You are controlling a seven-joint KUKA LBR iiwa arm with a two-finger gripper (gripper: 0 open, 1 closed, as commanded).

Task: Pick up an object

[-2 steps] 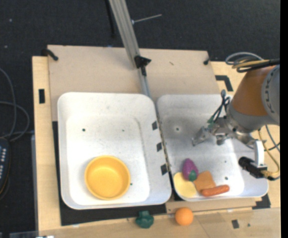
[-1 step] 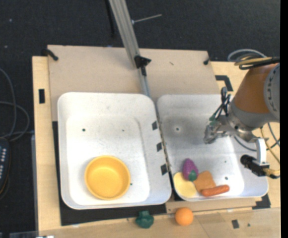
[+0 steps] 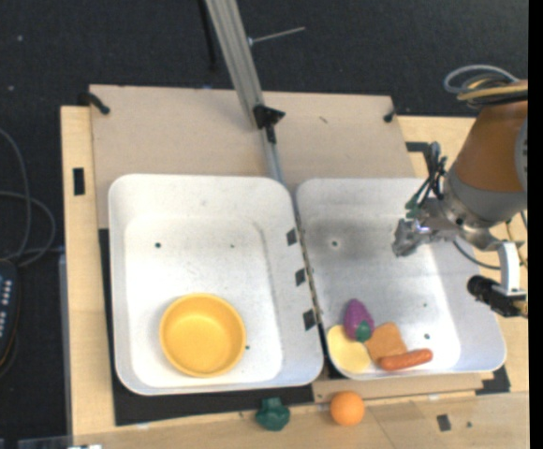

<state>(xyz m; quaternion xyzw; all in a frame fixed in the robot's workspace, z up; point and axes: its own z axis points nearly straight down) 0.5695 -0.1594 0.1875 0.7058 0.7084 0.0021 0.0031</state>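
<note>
Plainly, the left bin (image 3: 140, 204), speckled white, holds a round yellow bowl (image 3: 202, 334) at its seven o'clock; the right bin (image 3: 346, 213) heaps a purple piece (image 3: 356, 317), pale disc (image 3: 344, 351), orange chunk (image 3: 385, 340) and red stick (image 3: 406, 360) at six o'clock; the gripper (image 3: 404, 238) hangs at two o'clock, its grasp unreadable.

A: How many bins do you count?
B: You have two white bins (image 3: 206, 190), side by side.
A: And what's inside them?
B: One yellow bowl (image 3: 202, 334) in the left; four small items (image 3: 377, 340) clustered in the right.
A: On the bench?
B: One orange ball (image 3: 346, 408), one green piece (image 3: 272, 414).
</note>
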